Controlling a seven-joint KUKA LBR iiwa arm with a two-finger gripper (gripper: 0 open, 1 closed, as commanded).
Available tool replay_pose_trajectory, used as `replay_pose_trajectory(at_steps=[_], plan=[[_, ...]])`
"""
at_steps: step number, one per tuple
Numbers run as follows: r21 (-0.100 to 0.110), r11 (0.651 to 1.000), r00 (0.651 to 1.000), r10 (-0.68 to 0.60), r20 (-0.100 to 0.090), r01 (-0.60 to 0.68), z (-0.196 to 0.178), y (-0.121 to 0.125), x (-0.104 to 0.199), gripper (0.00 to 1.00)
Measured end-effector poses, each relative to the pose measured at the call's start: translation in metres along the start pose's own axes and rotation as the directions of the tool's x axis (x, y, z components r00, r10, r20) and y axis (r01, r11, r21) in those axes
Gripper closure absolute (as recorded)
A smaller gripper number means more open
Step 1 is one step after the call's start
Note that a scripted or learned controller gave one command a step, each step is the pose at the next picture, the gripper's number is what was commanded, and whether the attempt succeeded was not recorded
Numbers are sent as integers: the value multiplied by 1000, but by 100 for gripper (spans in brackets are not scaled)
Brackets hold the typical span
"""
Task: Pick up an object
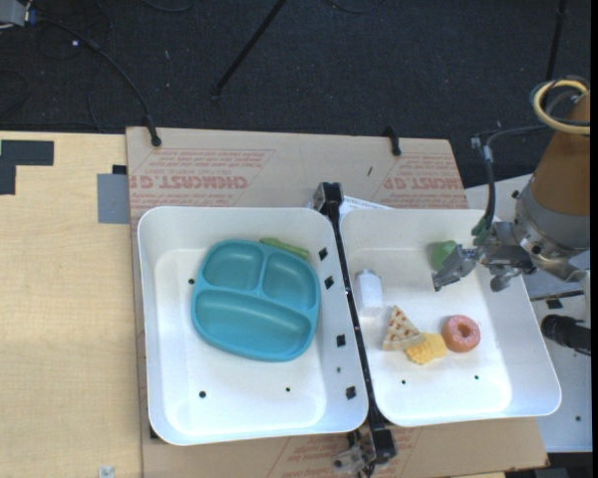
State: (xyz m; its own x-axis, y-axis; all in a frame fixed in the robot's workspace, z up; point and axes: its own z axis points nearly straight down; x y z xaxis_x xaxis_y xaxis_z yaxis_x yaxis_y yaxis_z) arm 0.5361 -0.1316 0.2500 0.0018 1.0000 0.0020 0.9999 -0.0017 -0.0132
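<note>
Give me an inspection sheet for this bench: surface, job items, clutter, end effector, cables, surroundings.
Surface: two white bins, left bin and right bin, on cardboard.
Job's things: right bin holds doughnut, corn, wedge slice, white bottle, green item.
Clutter: teal divided plate in left bin, green piece at its far edge.
Grippers: end effector over right bin beside green item; grip state unclear.
Cables: black leads on dark floor.
Surroundings: wooden bench.

Pink donut (461, 334), corn (426, 348), wedge (399, 328), white cylinder (368, 291) and green piece (443, 253) lie in right bin (538, 386).
</note>
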Motion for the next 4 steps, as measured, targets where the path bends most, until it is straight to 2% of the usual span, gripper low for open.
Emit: replay_pose_trajectory(at_steps=[1,2,4], plan=[[-10,1000,1000,-2,2,2,-5,2,0,0],[-4,1000,1000,-2,0,2,40,-1,1,0],[-4,1000,1000,-1,-1,1,132,-3,-5,0]])
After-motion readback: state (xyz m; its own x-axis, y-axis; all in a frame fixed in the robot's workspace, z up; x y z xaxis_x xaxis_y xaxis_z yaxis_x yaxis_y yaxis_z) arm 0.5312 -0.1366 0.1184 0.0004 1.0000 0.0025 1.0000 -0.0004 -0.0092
